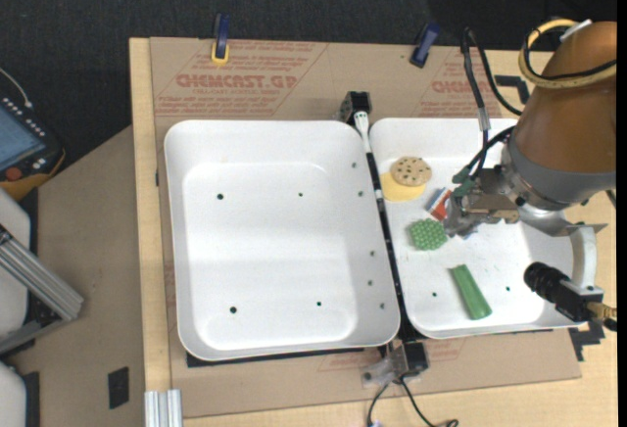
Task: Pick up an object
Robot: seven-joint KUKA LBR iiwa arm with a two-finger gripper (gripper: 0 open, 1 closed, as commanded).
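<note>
The gripper (460, 215) hovers in the right bin (509, 309), just right of the green nubbed ball (425, 236). How far it is open cannot be told. A yellow puck (408, 174) lies above the ball.

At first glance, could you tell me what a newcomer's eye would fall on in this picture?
Most striking is the arm, grey with an orange band, reaching in from the right over the right bin, its gripper low among the objects. Near it lie a yellow disc, a green ball and a green block. The left bin is a broad white expanse beside it.
</note>
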